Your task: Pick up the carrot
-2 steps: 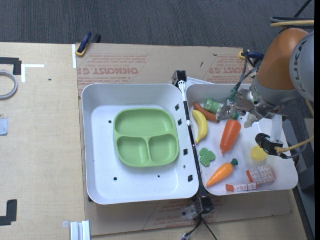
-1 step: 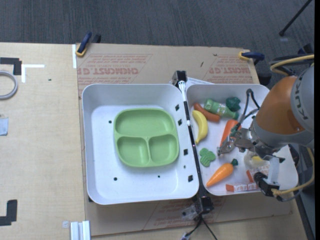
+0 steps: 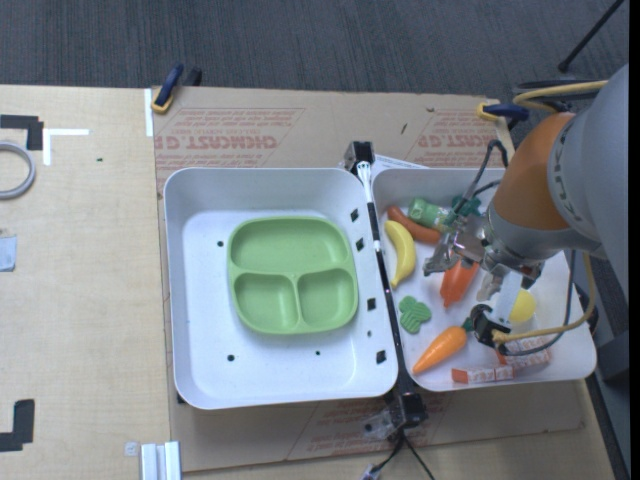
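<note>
Camera view | carrot (image 3: 441,348) just below-left of claw (image 3: 462,268) | claw state unclear

Grey arm (image 3: 600,158) with an orange band (image 3: 525,183), metal gripper (image 3: 470,268), black and yellow cables trailing.

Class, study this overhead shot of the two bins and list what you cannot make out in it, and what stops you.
- Gripper: the wrist hides its fingers in the camera view, so open or shut is unclear.
- Orange piece below the gripper: partly covered, so held or only touched is unclear.
- Yellow item: half hidden by the arm, too little shows to identify.
- Packet at the right bin's front edge: print too small to read.
</note>
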Controlling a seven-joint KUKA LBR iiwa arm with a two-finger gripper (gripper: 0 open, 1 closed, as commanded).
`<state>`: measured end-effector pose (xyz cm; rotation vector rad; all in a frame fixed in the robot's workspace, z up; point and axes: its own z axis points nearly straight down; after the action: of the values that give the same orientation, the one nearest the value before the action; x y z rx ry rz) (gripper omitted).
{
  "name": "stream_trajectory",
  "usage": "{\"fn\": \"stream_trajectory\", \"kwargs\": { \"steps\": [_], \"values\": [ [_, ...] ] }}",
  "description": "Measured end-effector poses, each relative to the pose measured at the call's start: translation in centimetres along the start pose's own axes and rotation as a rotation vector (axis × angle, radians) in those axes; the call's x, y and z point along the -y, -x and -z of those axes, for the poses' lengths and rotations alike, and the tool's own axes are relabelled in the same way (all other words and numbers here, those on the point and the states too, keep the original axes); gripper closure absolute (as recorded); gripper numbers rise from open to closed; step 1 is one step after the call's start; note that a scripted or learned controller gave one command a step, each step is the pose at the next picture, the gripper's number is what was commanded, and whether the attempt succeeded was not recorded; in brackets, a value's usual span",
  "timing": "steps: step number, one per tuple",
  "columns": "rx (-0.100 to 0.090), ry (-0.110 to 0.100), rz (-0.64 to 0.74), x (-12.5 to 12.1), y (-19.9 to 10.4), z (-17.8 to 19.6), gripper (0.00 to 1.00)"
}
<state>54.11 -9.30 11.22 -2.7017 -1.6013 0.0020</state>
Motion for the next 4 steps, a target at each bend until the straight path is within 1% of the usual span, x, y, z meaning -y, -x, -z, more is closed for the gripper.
{"fn": "stream_trajectory", "kwargs": {
  "steps": [1, 2, 3, 4],
  "values": [
    [-0.001, -0.001, -0.084, 5.4, 3.4, -2.1, 0.00],
    [-0.001, -0.001, -0.084, 5.4, 3.4, -2.1, 0.00],
    [0.001, 0.001, 0.394, 0.3, -4.2, 8.0, 0.00],
    [0.000, 0.001, 0.338, 4.5, 0.1, 8.0, 0.00]
  ]
}}
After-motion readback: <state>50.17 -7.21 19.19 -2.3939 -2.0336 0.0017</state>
